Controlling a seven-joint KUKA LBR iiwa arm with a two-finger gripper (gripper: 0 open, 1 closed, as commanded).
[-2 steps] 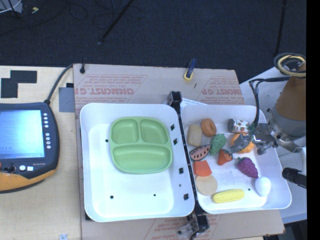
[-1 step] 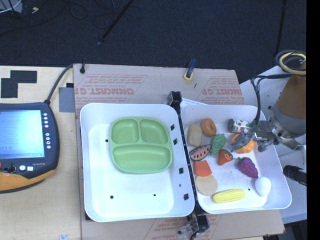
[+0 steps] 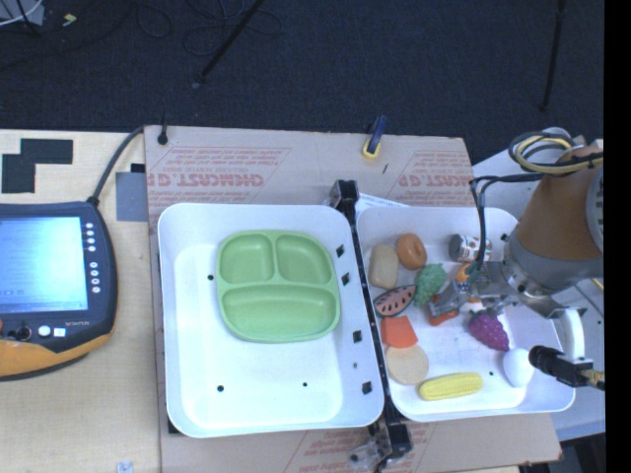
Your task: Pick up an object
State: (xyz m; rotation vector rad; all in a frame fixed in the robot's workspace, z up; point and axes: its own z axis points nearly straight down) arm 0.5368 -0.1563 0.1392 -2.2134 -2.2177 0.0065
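Observation:
The right bin [image 3: 540, 398] holds several toy foods: a beige potato [image 3: 384, 264], an orange ball [image 3: 411, 251], green broccoli [image 3: 430, 282], a watermelon slice [image 3: 393, 301], an orange-red wedge [image 3: 400, 331], a pale round piece [image 3: 406, 365], yellow corn [image 3: 451, 386], purple grapes [image 3: 488, 329] and a white egg [image 3: 517, 368]. My gripper [image 3: 463, 286] reaches in from the right and sits low in this bin, between the broccoli and the grapes, just above a small red piece [image 3: 443, 312]. The arm's body hides its tips.
The left bin [image 3: 187, 363] carries a green divided plate [image 3: 278, 286]. A tablet-like pendant [image 3: 49, 274] lies on the bench at far left. Cables [image 3: 540, 151] loop above the arm at the right. A black divider [image 3: 363, 304] separates the two bins.

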